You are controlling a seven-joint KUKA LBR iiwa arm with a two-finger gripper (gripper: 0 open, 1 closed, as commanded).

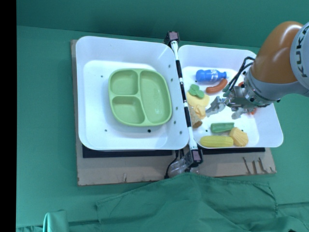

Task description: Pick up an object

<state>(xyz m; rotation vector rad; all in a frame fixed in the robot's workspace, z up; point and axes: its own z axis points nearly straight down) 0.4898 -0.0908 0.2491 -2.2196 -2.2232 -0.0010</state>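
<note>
**1 fixed camera, high and slanted**

We look down from 1 camera set above the worktop [43,105], tilted so the far edge sits toward the top of the frame and the near edge, with its draped green cloth [193,202], toward the bottom. We stand far enough back to take in both white bins whole: the left bin [91,81] and the right bin [268,129] lie side by side across the middle. The arm [280,57] enters from our right.
</note>
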